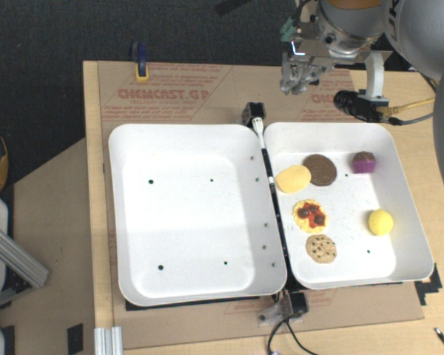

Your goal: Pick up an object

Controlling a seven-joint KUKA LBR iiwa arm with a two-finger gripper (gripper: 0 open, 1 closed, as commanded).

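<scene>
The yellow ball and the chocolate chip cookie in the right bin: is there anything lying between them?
No. In the camera view, only bare white bin floor lies between the yellow ball and the chocolate chip cookie.

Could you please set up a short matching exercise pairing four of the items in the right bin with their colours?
Items:
1. chocolate chip cookie
2. ball
3. round patty
4. small lump near the bin's far right corner

Colours:
A. purple
B. dark brown
C. tan with dark spots
D. yellow

Pairs: 1-C, 2-D, 3-B, 4-A
</scene>
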